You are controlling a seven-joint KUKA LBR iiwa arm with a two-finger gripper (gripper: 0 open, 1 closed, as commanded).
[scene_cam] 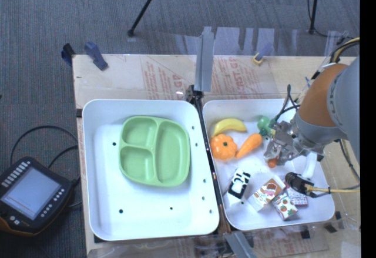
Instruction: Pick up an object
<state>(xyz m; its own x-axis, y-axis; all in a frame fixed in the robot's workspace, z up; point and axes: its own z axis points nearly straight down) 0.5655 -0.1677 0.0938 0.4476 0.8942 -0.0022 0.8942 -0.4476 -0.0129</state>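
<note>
The claw (276, 154) is low inside the right bin (326, 207), and I cannot tell how it is set. A small orange-red piece (271, 163) shows directly under it — what it is, I cannot tell. The toy carrot (249, 144) lies just to the claw's left, tilted, with the green toy (264, 126) above it. Further left are the small pumpkin (224, 146) and the banana (229, 126). Below the claw lie the black-and-white box (239, 184) and two small cartons (276, 197). Well apart — in the left bin (100, 204) — rests a green divided plate (155, 151).
</note>
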